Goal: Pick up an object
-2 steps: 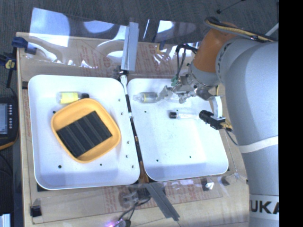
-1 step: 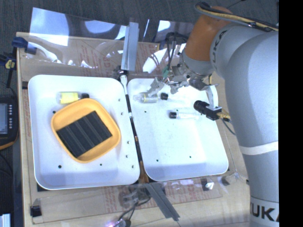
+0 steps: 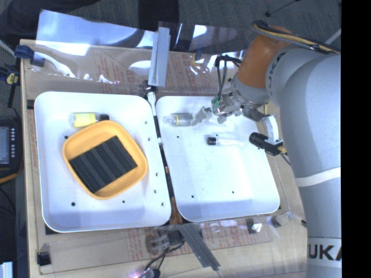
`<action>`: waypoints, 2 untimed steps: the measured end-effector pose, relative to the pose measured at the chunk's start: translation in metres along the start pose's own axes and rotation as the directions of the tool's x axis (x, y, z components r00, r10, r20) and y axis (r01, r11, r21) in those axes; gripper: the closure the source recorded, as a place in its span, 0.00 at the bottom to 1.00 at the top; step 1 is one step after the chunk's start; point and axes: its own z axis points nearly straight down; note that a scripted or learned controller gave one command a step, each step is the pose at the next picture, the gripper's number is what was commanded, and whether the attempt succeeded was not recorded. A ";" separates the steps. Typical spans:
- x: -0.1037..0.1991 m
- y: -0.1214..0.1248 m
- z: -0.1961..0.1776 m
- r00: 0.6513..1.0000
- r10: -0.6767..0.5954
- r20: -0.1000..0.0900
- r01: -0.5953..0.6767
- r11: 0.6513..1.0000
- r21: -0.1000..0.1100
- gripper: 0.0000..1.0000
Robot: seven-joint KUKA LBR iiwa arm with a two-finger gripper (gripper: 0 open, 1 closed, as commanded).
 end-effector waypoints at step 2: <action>0.078 0.016 -0.012 0.994 -0.112 0.001 0.112 0.994 0.000 0.00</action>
